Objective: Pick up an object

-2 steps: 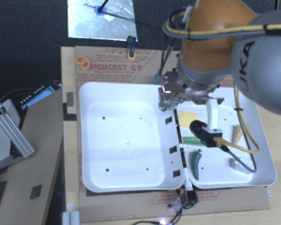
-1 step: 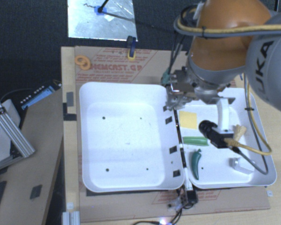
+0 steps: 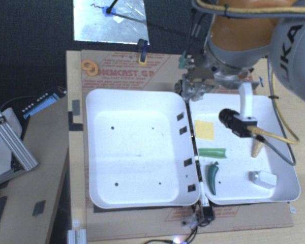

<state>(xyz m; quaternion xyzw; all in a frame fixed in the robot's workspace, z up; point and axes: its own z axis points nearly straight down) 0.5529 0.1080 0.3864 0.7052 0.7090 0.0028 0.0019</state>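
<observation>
The right bin [image 3: 282, 187] holds several small objects. A flat yellow square [image 3: 204, 130] lies near the divider, with a light green bar [image 3: 212, 152] just below it. A dark green pepper-shaped piece [image 3: 213, 177] sits near the front, and a white-grey block [image 3: 263, 179] lies at the front right. A tan ridged cone [image 3: 256, 148] rests toward the right side. My gripper [image 3: 192, 90] hangs over the back end of the divider between the bins, above and behind the yellow square. I see nothing held in it.
The left bin [image 3: 99, 105] sits beside the right one, joined by a black-clipped divider [image 3: 191, 146]. A black unit [image 3: 235, 122] with a yellow cable juts from the wrist over the right bin. An orange ring [image 3: 90, 67] and a yellow-blue clamp [image 3: 142, 51] lie on the cardboard behind.
</observation>
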